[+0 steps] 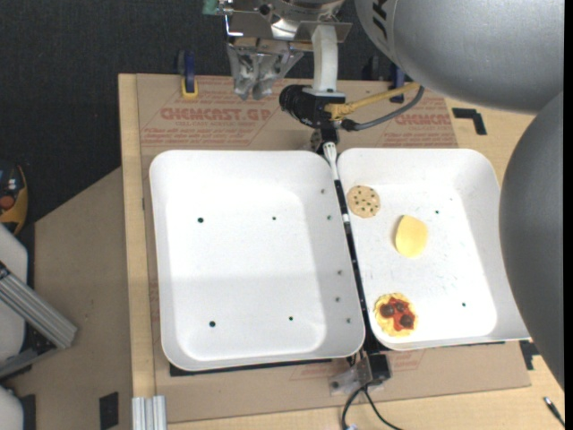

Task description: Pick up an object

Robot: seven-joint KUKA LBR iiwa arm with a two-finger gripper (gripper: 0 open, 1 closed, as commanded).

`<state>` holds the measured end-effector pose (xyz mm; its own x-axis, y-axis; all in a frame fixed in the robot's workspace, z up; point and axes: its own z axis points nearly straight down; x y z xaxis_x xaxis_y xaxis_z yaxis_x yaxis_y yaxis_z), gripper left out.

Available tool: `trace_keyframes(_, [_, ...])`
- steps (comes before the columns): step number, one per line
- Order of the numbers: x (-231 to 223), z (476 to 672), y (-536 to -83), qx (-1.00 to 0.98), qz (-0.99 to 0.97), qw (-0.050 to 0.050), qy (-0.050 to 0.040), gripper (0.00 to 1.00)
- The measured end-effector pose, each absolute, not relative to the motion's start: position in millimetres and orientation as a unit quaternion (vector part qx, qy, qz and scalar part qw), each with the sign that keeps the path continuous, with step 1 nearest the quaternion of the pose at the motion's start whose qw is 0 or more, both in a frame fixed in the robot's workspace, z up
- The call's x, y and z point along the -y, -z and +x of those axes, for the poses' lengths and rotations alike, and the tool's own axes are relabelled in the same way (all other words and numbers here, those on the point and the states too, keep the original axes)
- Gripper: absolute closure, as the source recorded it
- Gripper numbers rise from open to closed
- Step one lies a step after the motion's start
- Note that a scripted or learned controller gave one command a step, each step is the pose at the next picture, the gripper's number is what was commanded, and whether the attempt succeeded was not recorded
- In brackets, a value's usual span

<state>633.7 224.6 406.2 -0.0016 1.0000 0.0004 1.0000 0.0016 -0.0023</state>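
Observation:
Three small items lie in the right bin (466,240). A round chocolate-chip cookie (363,202) sits near its left wall. To the right and slightly nearer lies a plain yellow disc (411,236). At the front-left corner rests a little yellow pastry with a red and dark topping (395,314). My gripper (256,86) hangs high over the bench's far edge, behind the left bin (242,258), well away from all three items. Nothing is seen in it.
The grey arm fills the upper right and overhangs the right bin's far side. A black fitting with a yellow cable (313,106) sits behind the seam between the bins. A blue clamp (188,70) stands at the board's far left edge.

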Motion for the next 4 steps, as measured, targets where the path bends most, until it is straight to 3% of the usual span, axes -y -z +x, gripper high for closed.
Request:
trace_keyframes(1, [-113, 608.4, -421, 0.703, -0.711, -0.001, -0.0014, 1.0])
trace_keyframes(2, [-178, 610.9, -302, 0.709, -0.705, 0.004, -0.0044, 1.0])
trace_keyframes(3, [-227, 569.4, -329, 0.71, -0.704, 0.002, -0.0001, 1.0])
trace_keyframes(4, [-225, 556.7, -491, 0.708, -0.706, -0.004, 0.0103, 1.0])
